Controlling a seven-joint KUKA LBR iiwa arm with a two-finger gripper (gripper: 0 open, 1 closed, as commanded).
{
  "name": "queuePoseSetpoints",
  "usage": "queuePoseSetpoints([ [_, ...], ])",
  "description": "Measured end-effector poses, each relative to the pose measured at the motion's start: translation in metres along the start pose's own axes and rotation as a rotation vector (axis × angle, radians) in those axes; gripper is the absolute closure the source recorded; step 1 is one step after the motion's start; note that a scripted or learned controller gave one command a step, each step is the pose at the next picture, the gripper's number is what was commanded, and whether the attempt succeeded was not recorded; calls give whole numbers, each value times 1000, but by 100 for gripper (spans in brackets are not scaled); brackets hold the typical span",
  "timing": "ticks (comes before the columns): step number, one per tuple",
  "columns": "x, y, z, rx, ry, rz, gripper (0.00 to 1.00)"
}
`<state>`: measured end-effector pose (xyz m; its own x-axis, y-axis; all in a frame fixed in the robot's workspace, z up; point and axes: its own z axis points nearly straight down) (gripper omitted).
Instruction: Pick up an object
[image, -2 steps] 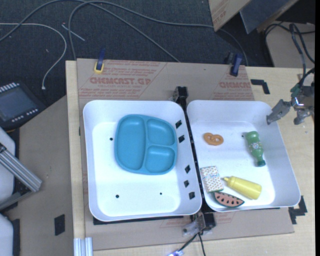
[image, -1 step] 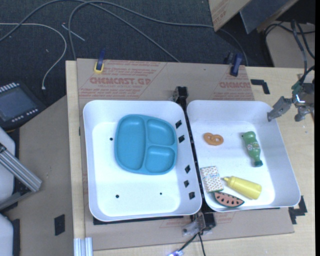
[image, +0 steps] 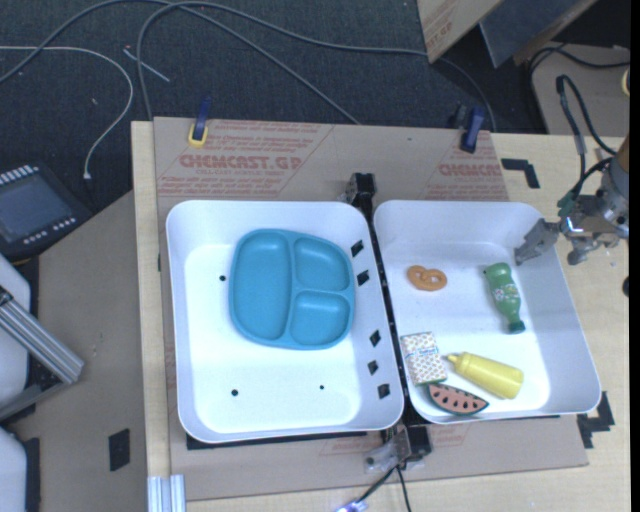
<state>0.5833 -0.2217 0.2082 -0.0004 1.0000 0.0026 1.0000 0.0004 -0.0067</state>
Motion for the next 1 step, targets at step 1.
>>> queuePoseSetpoints([
  [1,0,-8,60,0,0,0,0],
])
